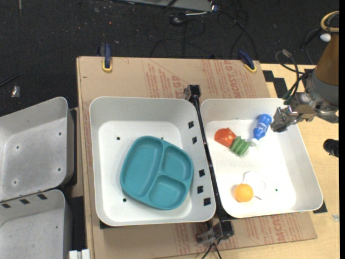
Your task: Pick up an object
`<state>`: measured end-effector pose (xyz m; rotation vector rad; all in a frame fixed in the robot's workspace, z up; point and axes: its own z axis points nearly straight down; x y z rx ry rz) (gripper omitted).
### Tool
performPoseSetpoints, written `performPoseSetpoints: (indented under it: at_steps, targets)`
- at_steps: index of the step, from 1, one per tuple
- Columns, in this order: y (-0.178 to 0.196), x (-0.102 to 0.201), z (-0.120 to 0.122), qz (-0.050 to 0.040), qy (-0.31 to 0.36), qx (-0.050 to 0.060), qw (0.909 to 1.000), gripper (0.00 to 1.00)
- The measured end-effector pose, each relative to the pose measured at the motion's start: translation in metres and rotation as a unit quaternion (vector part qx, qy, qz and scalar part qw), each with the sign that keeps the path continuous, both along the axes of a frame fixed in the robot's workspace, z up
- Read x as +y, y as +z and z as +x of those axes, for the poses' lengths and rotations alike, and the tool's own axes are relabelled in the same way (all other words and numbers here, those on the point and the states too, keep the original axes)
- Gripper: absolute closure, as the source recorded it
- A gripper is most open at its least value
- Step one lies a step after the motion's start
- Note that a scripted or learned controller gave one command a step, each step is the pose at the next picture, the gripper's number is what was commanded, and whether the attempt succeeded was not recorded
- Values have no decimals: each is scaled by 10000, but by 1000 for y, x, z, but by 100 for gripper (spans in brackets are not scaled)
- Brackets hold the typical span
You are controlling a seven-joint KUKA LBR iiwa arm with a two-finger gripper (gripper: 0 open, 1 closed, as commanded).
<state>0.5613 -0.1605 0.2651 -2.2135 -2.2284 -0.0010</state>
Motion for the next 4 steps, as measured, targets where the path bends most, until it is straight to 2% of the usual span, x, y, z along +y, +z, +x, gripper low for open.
performPoseSetpoints:
  at_steps: [1,2,3,4]
  targets:
    - [4,50,-3,3,5,-1,10000,100]
    - [-12,109,-1,2,7,3,10000,100]
    - [-8,159,3,2,8,-1,10000,100]
    - [-23,205,0,-2,0,14,10000,100]
